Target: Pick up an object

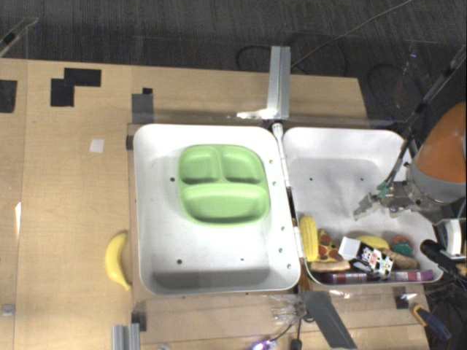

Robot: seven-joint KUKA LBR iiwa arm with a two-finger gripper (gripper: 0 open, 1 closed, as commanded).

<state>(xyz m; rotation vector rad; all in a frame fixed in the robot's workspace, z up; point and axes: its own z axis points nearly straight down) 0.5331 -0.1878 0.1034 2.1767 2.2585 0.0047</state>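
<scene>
Grey two-finger gripper (371, 204), fingers spread and pinching nothing, is hanging over the right white plastic bin (343, 152), seemingly lining up on the small toys (365, 254) heaped along its front edge

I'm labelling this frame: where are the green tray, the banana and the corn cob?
green tray (221, 183): camera view, centre ridge between compartments.
banana (117, 259): camera view, middle of its curve.
corn cob (309, 238): camera view, middle of the cob.

Pale green divided tray (222, 182) in white left bin (157, 217); yellow banana (117, 259) on tan wooden bench (66, 217); yellow corn (309, 238) in white right bin (336, 159)
</scene>
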